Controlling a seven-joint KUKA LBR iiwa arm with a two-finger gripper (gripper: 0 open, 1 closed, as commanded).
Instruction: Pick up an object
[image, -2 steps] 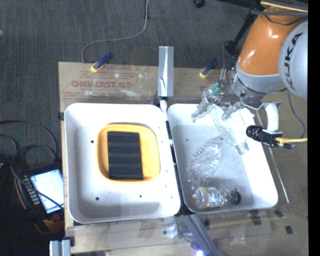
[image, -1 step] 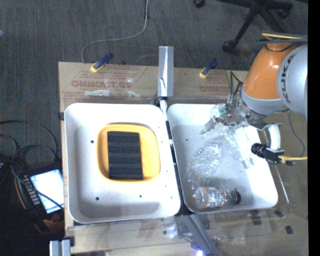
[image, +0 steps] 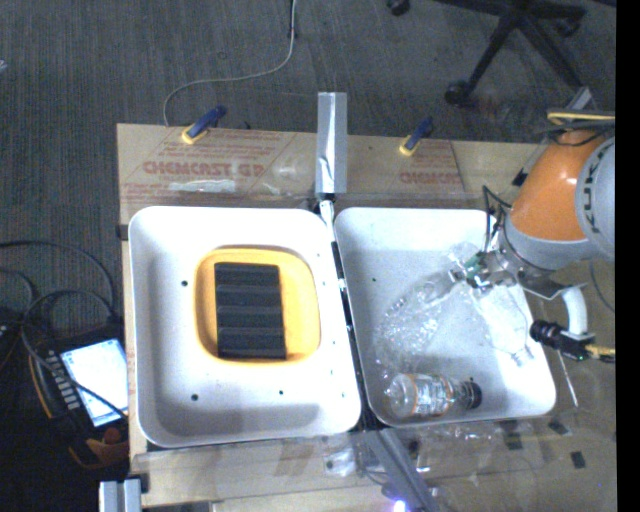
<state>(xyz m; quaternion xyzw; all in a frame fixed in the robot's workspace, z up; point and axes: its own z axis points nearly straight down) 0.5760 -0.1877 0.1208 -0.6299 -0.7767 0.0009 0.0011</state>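
The left bin holds a yellow tray-like object with a black ribbed insert, lying flat. A clear plastic bottle with a dark cap lies on its side at the front of the right bin. Crumpled clear plastic film sits in the middle of that bin and stretches toward its right wall. My gripper is low over the right bin's right side, at the upper end of the clear film. The grey and orange wrist hides part of it.
A metal post stands behind the seam between the bins. Two blue and yellow clamps hold the board at the back. A black-tipped fitting hangs by the right bin's right rim.
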